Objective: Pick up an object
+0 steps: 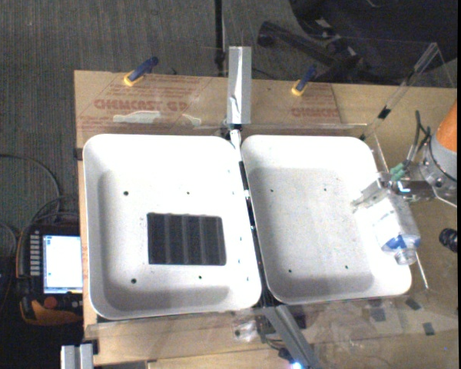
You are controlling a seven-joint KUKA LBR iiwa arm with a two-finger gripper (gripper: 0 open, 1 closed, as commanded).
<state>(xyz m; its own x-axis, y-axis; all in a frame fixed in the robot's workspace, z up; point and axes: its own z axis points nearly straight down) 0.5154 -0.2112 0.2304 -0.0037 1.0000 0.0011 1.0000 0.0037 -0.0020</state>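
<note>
One dark ridged block (186,239) lies in the left bin (100,206).

The worktop (100,98) is a brown board. Two white bins sit on it side by side, touching along their inner edges: the left bin (100,206) and the right bin (315,160). Two blue-and-yellow clamps (140,71) (304,82) grip the far edge, and a strip of tape (155,117) lies behind the left bin.

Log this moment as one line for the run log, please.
phase: approach | tool: over right bin's right edge, nothing seen held | dark ridged block: flat in left bin, untouched
</note>
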